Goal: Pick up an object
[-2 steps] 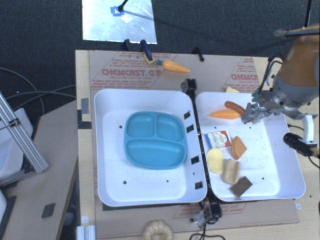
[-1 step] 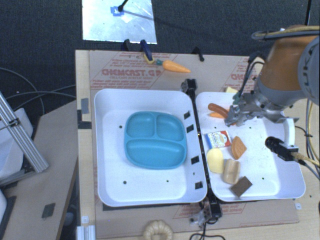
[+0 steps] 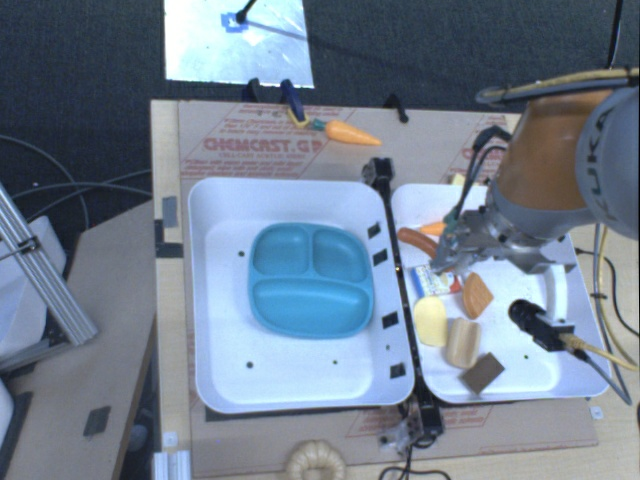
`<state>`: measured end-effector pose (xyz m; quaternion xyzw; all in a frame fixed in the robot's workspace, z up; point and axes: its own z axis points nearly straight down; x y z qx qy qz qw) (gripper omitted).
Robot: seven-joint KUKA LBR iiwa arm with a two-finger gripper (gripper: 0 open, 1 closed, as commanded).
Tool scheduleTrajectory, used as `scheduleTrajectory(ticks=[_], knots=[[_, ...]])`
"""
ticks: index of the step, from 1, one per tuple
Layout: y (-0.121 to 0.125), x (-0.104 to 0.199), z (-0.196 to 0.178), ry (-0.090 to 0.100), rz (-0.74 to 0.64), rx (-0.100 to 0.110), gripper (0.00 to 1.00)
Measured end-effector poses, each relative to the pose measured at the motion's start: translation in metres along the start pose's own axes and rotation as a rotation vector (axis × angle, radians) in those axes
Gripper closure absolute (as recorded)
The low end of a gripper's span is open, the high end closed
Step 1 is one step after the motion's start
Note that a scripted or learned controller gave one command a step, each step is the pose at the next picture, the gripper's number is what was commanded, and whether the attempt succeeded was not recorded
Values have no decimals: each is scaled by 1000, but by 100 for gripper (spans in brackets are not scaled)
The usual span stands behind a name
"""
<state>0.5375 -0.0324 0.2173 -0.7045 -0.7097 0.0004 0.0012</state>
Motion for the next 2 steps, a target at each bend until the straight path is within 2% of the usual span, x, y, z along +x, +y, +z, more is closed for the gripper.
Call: scheduleTrajectory(ticks=[1,2], knots=[[7,1,2,-1,1,-4,100],[14,2,-16,-1,1,-5,100]])
